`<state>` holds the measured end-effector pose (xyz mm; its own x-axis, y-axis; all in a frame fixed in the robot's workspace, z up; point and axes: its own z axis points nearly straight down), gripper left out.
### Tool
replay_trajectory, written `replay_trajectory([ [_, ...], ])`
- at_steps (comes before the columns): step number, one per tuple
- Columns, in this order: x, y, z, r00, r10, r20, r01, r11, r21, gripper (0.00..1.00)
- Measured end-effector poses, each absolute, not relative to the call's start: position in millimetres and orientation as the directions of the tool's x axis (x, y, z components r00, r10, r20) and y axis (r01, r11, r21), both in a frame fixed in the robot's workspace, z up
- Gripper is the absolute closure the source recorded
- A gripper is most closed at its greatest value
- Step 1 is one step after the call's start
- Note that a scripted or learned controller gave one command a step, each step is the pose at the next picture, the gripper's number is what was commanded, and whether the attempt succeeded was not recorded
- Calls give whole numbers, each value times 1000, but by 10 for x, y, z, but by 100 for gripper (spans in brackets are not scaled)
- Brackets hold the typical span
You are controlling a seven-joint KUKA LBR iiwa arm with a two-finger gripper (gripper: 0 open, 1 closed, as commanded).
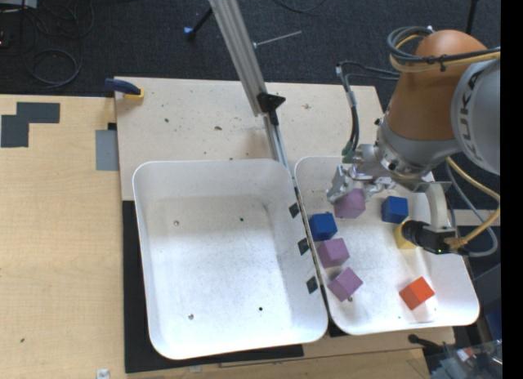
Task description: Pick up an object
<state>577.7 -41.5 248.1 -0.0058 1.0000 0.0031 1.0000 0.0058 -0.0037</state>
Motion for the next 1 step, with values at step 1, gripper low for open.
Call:
replay_trajectory([
  [1,5897,159,2481,-5,1000,2,1000,5,-3,100],
])
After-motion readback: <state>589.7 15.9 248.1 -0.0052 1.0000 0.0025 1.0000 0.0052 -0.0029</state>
